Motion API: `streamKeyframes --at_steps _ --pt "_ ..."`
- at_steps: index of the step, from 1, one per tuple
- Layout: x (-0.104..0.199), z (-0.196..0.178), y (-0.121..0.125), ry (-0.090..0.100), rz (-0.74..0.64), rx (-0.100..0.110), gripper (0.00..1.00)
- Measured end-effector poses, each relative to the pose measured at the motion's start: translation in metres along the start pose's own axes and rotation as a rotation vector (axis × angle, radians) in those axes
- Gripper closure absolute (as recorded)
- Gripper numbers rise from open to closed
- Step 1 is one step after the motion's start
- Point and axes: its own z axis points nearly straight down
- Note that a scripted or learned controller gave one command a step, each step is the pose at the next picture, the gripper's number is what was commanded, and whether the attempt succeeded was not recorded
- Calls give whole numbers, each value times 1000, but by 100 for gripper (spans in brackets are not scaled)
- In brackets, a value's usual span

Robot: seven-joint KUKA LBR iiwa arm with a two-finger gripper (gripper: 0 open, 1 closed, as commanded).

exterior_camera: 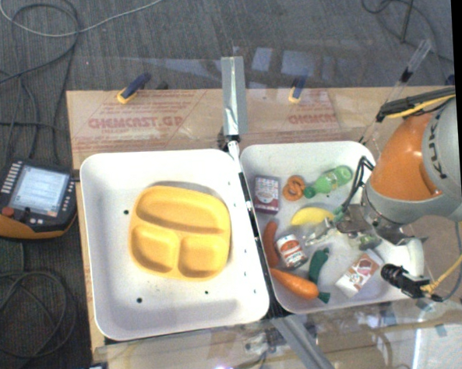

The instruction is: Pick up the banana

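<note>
Right bin [307, 149]: the banana [312, 215] lies near centre, below the green bottle [330, 181]. The gripper [321, 233] sits at the banana's five o'clock, just beside it, above the red can [290, 250]. Whether its metal fingers are spread or pressed together cannot be told; nothing is visibly pinched. The yellow tray [182, 230] occupies the left bin [105, 172].

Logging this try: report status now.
End effector low in right bin, just below banana. Banana lying free. Can and green bottle crowd it.
</note>
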Motion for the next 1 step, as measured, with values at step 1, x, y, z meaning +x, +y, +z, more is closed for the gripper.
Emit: streamKeyframes --at_steps 1 --pt "42 17 59 -12 67 -13 0"
